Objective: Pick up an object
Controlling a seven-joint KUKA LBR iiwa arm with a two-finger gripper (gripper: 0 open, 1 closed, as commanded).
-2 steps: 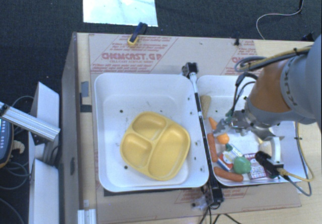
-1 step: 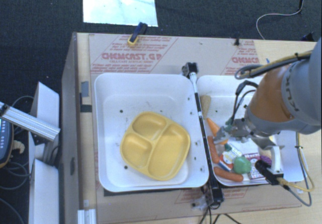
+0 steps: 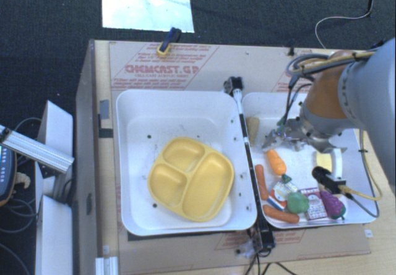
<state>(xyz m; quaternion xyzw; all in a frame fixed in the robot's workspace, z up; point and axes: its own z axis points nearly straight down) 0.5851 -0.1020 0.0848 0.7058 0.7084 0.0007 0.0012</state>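
In the camera view, the gripper [image 3: 276, 138] is seen low in the right bin [image 3: 267, 102], just above a small orange carrot-like toy [image 3: 276, 162]; whether its fingers are open or closed cannot be told. The toy is judged light, stiff and smooth, so it is best taken across its thick middle, where slipping is least likely. Clutter is packed close by: a red sausage-like piece [image 3: 261, 181] just beside it, a green ball [image 3: 297, 201], a purple piece [image 3: 333, 203] and a yellow block [image 3: 324, 160] nearer the bin's front. In the left bin [image 3: 133, 144] a yellow divided plate [image 3: 191, 178] is lying, well apart.
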